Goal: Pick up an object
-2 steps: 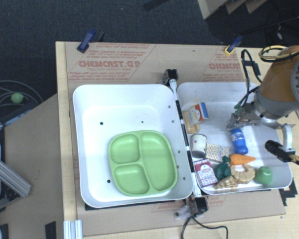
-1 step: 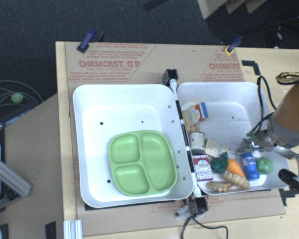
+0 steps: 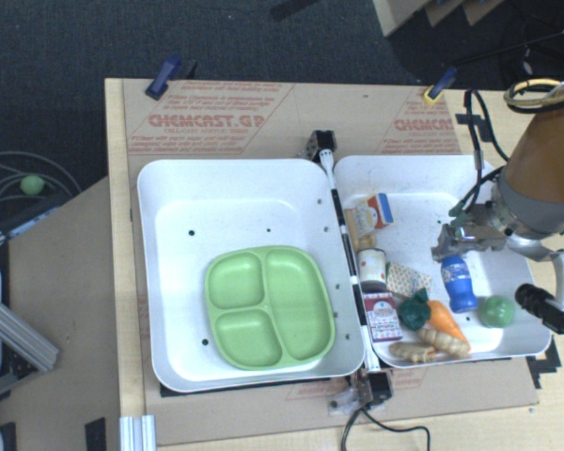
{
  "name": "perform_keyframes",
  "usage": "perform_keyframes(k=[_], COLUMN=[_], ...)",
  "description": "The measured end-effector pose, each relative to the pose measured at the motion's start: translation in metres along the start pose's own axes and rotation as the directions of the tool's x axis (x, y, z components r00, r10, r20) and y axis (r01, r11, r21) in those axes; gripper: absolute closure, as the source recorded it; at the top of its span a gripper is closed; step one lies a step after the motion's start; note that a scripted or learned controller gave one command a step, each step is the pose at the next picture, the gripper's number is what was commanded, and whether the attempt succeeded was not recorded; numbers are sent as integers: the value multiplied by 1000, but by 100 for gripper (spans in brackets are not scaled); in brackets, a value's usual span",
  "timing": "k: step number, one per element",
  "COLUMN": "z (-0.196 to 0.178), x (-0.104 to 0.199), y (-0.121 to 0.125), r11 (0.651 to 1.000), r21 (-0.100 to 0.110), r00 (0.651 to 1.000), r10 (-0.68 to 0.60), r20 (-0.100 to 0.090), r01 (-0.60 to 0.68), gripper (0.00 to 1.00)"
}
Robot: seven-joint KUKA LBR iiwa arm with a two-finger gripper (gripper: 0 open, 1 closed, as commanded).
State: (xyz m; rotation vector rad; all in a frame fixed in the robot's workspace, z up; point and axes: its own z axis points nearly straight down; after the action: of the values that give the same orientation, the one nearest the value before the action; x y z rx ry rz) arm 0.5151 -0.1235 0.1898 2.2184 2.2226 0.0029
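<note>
Gripper (image 3: pixel 456 242) in right bin (image 3: pixel 409 178), finger state indiscernible, blue bottle (image 3: pixel 459 284) directly below fingers, orange carrot (image 3: pixel 443 319) and green ball (image 3: pixel 495 312) nearby.

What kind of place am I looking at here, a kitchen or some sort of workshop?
Most likely a robotics lab bench, not a kitchen: a robot arm reaches over two white bins, toy food such as a carrot lies in one, and loose cables lie on dark carpet.

A pale green divided plate (image 3: pixel 267 305) sits in the white left bin (image 3: pixel 169 252), while the white right bin (image 3: pixel 414 181) holds a blue bottle (image 3: pixel 459 285), an orange carrot (image 3: pixel 444 319) and a green ball (image 3: pixel 495 312).
</note>
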Motion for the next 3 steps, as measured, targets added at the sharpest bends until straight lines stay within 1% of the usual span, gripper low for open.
perform_keyframes(k=[1,2,3], z=[1,19,101], x=[-1,-82,-88], y=[-1,8,10], r11=[1000,1000,1000], r21=[2,0,5], r00=[1000,1000,1000], r10=[2,4,2], r20=[0,3,-1], r01=[-2,-4,-2], gripper=[0,0,0])
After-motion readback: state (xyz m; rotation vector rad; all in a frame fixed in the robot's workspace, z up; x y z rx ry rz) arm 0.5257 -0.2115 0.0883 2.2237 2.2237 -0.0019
